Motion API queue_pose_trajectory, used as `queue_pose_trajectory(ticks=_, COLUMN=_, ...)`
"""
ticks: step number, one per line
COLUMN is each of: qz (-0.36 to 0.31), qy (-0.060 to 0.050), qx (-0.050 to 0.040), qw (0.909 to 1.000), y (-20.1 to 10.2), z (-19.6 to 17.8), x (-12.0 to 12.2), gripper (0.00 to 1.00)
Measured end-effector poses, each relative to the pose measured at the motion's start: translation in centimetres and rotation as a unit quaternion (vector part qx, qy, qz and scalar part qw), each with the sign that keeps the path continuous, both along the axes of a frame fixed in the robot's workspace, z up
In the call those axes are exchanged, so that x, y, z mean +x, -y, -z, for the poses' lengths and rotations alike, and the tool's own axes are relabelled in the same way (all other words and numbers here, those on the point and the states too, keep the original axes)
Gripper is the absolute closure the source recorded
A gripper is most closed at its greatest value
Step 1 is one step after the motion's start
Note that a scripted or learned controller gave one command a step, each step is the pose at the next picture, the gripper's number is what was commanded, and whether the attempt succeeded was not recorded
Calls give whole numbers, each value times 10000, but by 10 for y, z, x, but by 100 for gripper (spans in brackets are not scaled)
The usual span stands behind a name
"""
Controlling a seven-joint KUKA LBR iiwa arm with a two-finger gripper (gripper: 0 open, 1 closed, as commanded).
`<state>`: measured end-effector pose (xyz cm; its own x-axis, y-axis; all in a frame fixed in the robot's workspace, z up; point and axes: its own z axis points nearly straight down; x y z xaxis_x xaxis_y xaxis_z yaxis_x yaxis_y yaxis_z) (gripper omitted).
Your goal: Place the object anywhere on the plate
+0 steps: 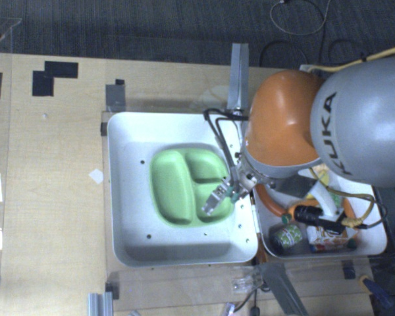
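Hand [214, 203] low over green plate [174, 189], near its right compartment. You can't tell its grip width or any load from this angle. Plate sits mid left bin [128, 242]. Right bin [376, 241]: note orange piece [271, 203] and green-topped round item [288, 236], close together.

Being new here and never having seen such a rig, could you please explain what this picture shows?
One camera fixed above a bench looks down at a slant. The big grey and orange shape is a robot arm reaching in from the right. Its end effector hovers over a green divided plate lying in the left white bin. The right bin holds a jumble of small items, partly hidden by the arm. Whether the end effector holds anything is too blurred to tell.
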<state>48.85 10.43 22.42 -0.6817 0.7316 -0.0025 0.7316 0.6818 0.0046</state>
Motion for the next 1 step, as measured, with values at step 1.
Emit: queue_pose_trajectory(ticks=1, qz=0, qy=0, qx=0, qw=10000, y=0, z=0, x=0, gripper=0)
